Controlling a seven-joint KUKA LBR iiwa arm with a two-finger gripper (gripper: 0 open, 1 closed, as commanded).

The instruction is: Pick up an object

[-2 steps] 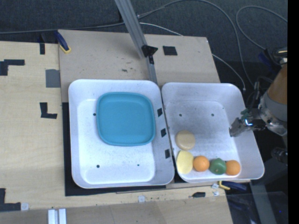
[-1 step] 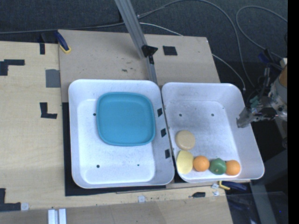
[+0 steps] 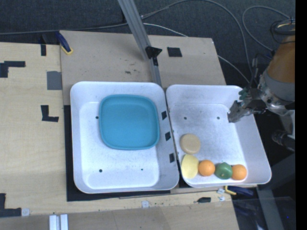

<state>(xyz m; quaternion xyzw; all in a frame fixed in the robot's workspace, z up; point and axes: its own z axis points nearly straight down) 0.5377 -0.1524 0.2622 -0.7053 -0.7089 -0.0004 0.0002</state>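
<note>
Fruit row (image 3: 213, 169) along right bin (image 3: 211, 104) near edge; gripper (image 3: 236, 113) above far-right rim, jaw state unclear.

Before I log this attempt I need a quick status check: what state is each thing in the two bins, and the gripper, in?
blue plate: lying flat in the left bin, nothing on it
beige round piece: resting in the right bin
yellow lemon: resting, touching the orange ball
green piece: resting between two orange balls
gripper: above the right bin's right rim, holding nothing visible
</note>
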